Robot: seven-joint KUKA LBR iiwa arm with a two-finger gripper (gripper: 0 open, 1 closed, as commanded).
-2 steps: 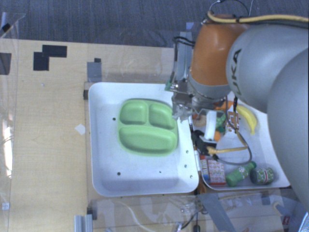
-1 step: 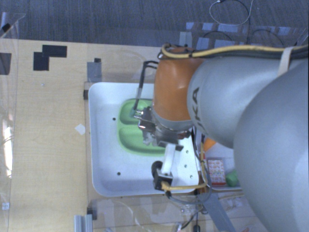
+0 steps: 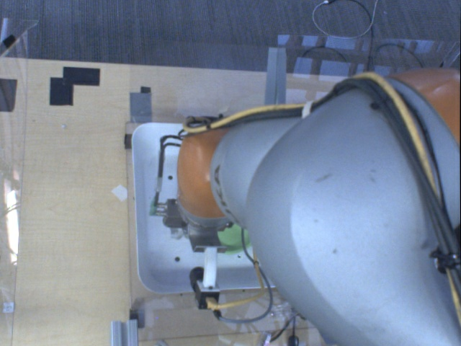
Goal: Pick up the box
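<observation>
My arm reaches in from the right and covers most of both bins. Its orange wrist band (image 3: 196, 175) hangs over the middle of the left white bin (image 3: 146, 215). Below the band, the gripper (image 3: 196, 231) points down into that bin, seen from above and mostly hidden by the wrist. A light green object (image 3: 232, 238) peeks out just right of the gripper on the bin floor. What it is I cannot tell. A small green bit (image 3: 153, 208) shows at the wrist's left side.
The wooden bench (image 3: 72, 215) lies open to the left of the bin. Black markers (image 3: 72, 83) sit on it at the back left. Grey metal brackets (image 3: 140, 105) stand at the bin's corners. Cables (image 3: 238, 305) loop near the bin's front edge.
</observation>
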